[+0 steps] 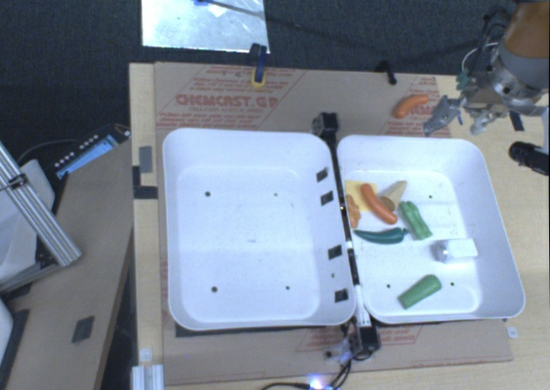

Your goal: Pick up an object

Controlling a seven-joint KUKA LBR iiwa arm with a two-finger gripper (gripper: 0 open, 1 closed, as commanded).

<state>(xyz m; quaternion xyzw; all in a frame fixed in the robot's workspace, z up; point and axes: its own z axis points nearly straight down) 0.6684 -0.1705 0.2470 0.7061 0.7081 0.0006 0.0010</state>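
Note:
The right bin (490, 208) holds several small items: an orange sausage shape (375, 201), a tan wedge (395, 191), a yellow piece (352, 197), a dark green pepper (381, 235), a green cucumber (414, 219), a green block (419, 290) and a white and grey piece (455, 250). My gripper (457, 118) hangs above the bin's far edge at the upper right. It is open with nothing between its fingers. An orange item (411, 105) lies on the cardboard just left of the gripper, outside the bin.
The left bin (172, 208) sits beside the right one, joined by a black clip strip (337, 208). A blue and yellow clamp (257, 65) stands at the cardboard's far edge. A metal frame (34, 216) stands at the left.

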